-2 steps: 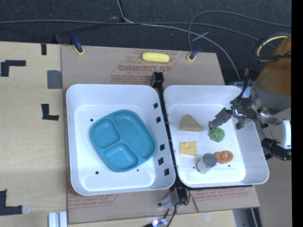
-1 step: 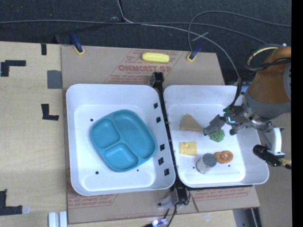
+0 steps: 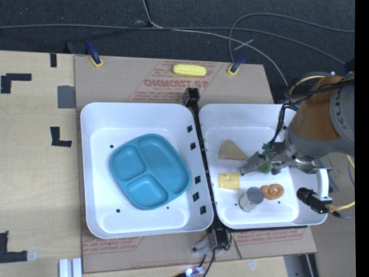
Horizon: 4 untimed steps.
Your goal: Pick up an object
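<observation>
The right bin [image 3: 288, 120] holds a tan wedge [image 3: 232, 150], a yellow block [image 3: 229, 181], a grey cylinder [image 3: 251, 198] and an orange ring-shaped piece [image 3: 272, 191]. My gripper [image 3: 252, 166] reaches in from the right and hangs low over the bin's middle, between the wedge and the orange piece. A small green thing [image 3: 266, 165] shows right at the gripper, partly hidden by it; whether it is held is unclear. The grey arm with its orange band [image 3: 316, 117] covers the bin's right side.
The left bin [image 3: 95, 126] holds a blue divided plate [image 3: 150, 170]. A yellow object [image 3: 189, 70] lies on the cardboard behind the bins. Clamps [image 3: 94, 55] [image 3: 237, 64] pin the cardboard's back edge. A black divider [image 3: 199, 154] separates the bins.
</observation>
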### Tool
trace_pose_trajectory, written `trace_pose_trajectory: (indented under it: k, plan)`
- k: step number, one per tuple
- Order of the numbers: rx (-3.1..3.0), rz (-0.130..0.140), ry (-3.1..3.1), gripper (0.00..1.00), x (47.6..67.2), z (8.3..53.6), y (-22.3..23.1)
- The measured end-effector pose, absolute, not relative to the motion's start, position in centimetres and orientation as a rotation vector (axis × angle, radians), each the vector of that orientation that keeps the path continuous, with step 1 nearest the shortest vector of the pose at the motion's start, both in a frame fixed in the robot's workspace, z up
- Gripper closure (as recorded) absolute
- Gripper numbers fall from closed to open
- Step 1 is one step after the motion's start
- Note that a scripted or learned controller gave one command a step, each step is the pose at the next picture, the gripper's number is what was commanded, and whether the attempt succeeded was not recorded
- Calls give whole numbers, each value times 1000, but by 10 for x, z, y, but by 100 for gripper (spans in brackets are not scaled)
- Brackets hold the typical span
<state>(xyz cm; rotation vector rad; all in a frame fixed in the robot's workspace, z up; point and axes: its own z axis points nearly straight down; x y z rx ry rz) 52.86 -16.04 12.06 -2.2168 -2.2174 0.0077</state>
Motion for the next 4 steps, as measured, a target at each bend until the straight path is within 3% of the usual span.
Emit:
trace_pose_trajectory:
  k: [1, 2, 3, 4]
  plan:
    - [-2218, -12, -2222, 0, 532, 88, -157]
    - [-2219, -22, -2229, 100, 535, 103, -156]
    - [-2221, -2, -2226, 100, 542, 149, -150]
    - [-2224, -4, -2227, 100, 546, 212, -153]
